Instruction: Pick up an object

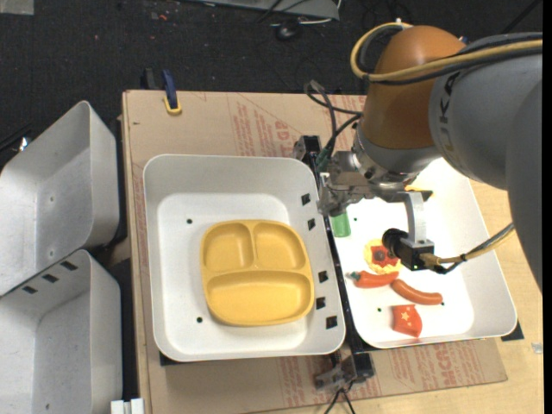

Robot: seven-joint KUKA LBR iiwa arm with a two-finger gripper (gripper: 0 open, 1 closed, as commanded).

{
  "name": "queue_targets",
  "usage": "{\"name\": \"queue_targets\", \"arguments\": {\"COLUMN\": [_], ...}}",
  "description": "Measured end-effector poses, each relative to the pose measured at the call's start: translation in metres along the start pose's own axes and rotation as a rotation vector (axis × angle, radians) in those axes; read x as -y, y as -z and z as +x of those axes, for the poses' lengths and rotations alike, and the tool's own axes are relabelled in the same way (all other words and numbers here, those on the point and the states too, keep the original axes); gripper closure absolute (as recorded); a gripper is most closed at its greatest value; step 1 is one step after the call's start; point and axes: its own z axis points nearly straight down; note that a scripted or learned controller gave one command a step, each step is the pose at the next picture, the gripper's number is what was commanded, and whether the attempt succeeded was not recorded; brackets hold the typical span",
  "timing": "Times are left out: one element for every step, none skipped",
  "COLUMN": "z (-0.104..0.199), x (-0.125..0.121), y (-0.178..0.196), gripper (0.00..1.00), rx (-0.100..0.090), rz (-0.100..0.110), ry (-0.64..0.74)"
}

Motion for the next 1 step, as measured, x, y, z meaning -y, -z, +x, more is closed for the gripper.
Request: {"name": "queue_targets", "arguments": {"z": [0.0529], "x": [-0.0024], "y": [0.0064], "gripper": [1.0], "rx": [0.0], "rz": [-0.003], "ry": [0.0]}}
